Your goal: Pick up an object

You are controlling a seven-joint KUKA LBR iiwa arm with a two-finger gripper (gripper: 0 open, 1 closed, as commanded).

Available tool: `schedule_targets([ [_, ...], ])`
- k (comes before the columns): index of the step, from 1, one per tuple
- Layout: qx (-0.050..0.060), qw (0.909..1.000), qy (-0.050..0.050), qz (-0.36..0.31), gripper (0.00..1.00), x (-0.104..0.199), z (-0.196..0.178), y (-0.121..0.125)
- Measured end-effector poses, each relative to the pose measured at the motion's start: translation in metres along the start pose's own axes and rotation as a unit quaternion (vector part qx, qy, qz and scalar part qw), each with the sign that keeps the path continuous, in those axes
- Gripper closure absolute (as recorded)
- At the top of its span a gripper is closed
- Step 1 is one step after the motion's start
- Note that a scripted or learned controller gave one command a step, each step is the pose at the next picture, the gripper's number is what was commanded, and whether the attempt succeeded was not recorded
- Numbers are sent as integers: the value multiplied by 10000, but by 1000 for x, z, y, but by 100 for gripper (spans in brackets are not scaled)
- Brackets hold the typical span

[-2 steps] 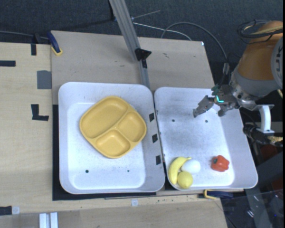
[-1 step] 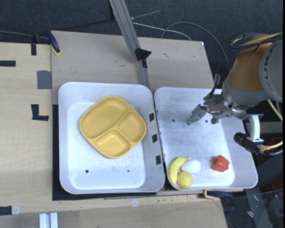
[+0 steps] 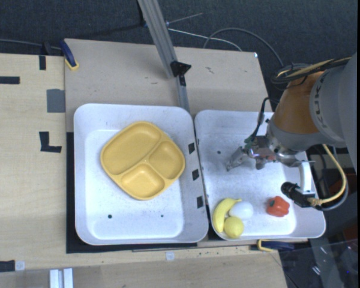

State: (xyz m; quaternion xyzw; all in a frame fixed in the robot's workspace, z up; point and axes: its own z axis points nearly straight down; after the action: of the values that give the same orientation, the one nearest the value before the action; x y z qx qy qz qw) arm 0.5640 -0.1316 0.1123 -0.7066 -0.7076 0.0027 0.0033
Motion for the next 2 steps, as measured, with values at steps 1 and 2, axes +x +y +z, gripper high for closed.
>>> schedule_targets([
  [1, -39, 10000, -11, 0, 0, 0, 24, 0],
  [2, -35, 10000, -5, -5, 100, 1, 13, 0],
])
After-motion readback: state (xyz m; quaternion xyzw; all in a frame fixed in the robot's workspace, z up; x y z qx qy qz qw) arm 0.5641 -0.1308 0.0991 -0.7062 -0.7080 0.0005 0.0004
